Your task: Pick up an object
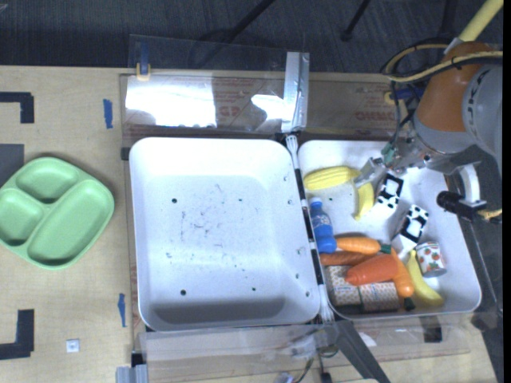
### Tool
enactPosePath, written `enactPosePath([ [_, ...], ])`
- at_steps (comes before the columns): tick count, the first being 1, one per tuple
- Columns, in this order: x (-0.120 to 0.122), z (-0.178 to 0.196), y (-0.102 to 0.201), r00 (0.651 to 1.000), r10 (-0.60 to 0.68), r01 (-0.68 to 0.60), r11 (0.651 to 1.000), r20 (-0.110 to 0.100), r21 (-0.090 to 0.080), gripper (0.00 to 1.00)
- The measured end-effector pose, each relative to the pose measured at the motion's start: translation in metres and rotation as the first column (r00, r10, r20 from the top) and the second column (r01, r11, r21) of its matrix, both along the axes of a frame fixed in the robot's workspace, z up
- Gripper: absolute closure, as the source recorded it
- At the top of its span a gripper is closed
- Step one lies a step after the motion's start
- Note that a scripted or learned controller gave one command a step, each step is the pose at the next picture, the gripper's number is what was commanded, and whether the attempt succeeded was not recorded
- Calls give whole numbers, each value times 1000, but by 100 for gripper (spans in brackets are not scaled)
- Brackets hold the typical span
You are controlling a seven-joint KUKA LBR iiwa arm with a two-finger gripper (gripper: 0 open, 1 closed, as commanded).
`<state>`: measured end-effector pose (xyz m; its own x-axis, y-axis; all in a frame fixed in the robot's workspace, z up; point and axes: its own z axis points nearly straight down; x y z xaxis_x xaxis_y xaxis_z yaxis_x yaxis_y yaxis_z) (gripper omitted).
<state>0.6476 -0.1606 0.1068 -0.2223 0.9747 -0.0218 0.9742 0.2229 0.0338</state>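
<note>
Camera view: arm (459,106) enters from right, orange band above wrist. Gripper (374,171) low over right bin (471,290), at bin's far side, just beside corn cob (329,178) and small banana (364,201). Jaw state: cannot tell. Right bin crowded: blue bottle (321,225), carrot (357,244), orange pepper (378,270), yellow banana (421,286), strawberry-print cube (429,258), checkered block (363,294). Left bin (152,162) alongside. Green divided plate (53,211) on bench, far left.

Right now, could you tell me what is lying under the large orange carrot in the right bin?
The large orange carrot lies across a patterned box, with a yellow banana at its right end. The bin floor beneath is covered.
</note>
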Motion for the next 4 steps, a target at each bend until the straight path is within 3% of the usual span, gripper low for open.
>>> enactPosePath([
  [1, 3, 14, 0, 1000, 3, -3, 1000, 12, -6, 100],
  [2, -60, 77, -11, 992, -124, 125, 992, -36, 13, 100],
  [3, -55, 62, 16, 799, -601, 601, 799, -38, 13, 100],
  [4, -45, 55, -22, 834, -551, 552, 834, -36, 13, 100],
])
